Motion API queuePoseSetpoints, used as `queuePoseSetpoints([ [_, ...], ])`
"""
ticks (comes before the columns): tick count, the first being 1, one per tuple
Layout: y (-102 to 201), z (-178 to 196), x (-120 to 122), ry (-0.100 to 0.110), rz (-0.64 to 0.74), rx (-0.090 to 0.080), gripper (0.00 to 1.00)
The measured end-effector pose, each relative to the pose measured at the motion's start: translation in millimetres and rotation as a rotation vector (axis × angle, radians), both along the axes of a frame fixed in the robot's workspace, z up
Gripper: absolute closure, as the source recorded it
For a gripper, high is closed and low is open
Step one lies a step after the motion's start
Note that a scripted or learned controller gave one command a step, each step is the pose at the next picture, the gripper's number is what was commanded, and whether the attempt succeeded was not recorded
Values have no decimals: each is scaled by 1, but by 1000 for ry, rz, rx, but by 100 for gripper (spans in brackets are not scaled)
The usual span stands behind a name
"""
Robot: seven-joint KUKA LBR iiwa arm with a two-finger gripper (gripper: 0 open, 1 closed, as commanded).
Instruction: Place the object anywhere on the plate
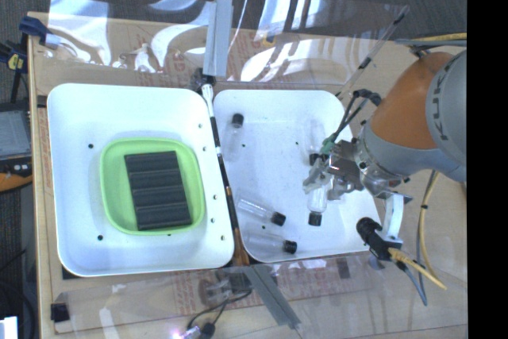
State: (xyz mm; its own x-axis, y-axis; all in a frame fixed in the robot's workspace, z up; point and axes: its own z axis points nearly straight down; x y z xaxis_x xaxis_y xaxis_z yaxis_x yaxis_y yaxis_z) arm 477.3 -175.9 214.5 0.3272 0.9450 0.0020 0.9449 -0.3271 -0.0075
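Note:
A green plate (112, 185) lies in the left bin (71, 123), and a dark ridged block (159, 188) rests on its middle. Several clear vials with black caps lie in the right bin (270, 111): one at the far left (236, 123), one near the front (263, 210), one at the front edge (286, 247). My gripper (321, 180) hangs over the right side of this bin. Another clear vial with a black cap (315, 212) sits right below the gripper; whether it is held or lying on the bin floor is unclear.
A clear plastic shield (238, 28) stands behind both bins. The ridge where the two bins meet (218, 171) runs between plate and vials. Cables and a black connector (373, 236) hang off the wrist at the right bin's front right corner.

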Motion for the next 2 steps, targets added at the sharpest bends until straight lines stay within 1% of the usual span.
queuePoseSetpoints([
  [1,75,-18,-1,-2,356,0,100],
  [2,140,-24,33,-4,489,-2,100],
])
